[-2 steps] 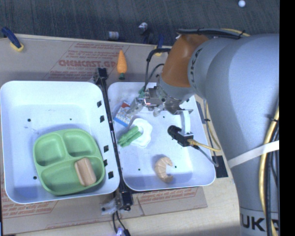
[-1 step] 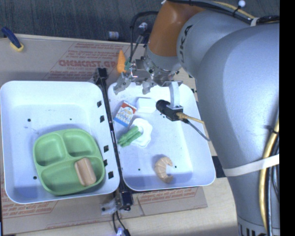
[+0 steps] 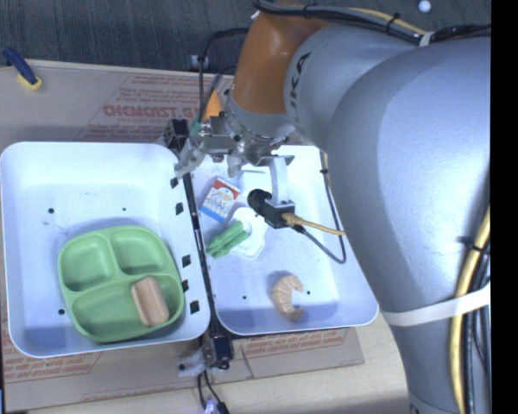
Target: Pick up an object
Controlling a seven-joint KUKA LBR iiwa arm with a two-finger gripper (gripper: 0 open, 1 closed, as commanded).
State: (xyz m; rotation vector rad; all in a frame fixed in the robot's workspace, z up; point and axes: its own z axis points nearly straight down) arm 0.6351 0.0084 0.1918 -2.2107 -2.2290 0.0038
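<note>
Overhead, we found the gripper low over the upper end of the right bin, near the middle of the frame, close to the divider between the bins. We could not tell its state, since the wrist hid it.

Candidate objects in the right bin were a small carton just below the gripper, a green item lying on a white piece below that, and a croissant toward the lower edge. In the left bin a sectioned tray held a bread roll.

We judged these risks: a descent so close to the divider could strike the bin wall; the flat carton could slide aside instead of being caught; the cable trailing over the bin could snag.
</note>
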